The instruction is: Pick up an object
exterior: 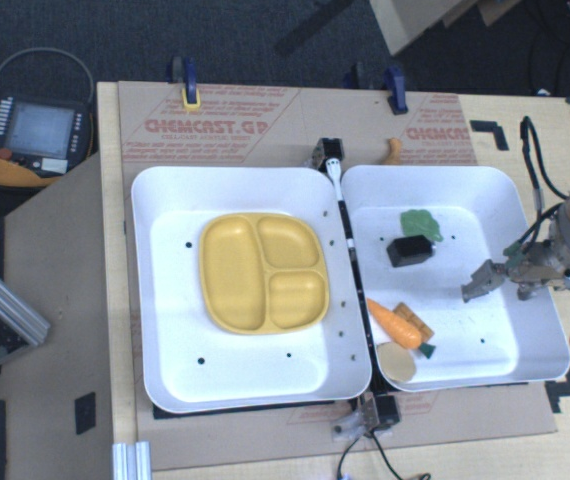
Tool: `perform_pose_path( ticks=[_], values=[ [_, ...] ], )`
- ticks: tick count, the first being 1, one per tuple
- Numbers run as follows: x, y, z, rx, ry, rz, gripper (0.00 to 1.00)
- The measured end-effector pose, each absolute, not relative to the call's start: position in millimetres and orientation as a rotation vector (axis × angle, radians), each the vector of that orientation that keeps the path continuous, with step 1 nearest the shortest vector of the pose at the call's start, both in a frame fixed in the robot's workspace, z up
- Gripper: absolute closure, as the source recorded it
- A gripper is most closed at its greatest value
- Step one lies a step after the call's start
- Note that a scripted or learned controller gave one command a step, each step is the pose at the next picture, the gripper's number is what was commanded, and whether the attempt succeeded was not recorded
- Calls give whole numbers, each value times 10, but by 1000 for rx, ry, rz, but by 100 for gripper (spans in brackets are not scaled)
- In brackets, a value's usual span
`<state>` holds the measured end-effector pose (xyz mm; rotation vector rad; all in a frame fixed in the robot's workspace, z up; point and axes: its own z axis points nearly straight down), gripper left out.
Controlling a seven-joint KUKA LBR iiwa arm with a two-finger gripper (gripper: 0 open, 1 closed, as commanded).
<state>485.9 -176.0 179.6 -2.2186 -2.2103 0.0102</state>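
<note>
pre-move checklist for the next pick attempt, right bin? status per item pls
1. Targets present in the right shallow white bin: ok. Small black block, green crumpled piece, orange toy carrot and a tan round disc lie there.
2. Gripper free of load: ok, nothing shows between the jaws.
3. Gripper over a target: not ok. It sits over bare bin floor, right of the black block.
4. Jaw opening: cannot tell at this angle.
5. Black block clear of neighbours: cannot tell; the green piece lies very close behind it.
6. Carrot clear for a grasp: not ok. It lies close to the bin's left wall, the disc against it.
</note>
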Motion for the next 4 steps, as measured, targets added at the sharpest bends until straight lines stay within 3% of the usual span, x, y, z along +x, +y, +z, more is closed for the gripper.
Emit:
perform_pose_path(
  ticks=[1, 3, 4],
  values=[
    [4890, -1758, 1849, -2222, -2221, 1, 0],
    [4879, -1750, 822, -2219, -2217, 2, 0],
    [4889, -1758, 948, -2224, -2221, 0, 100]
  ],
)
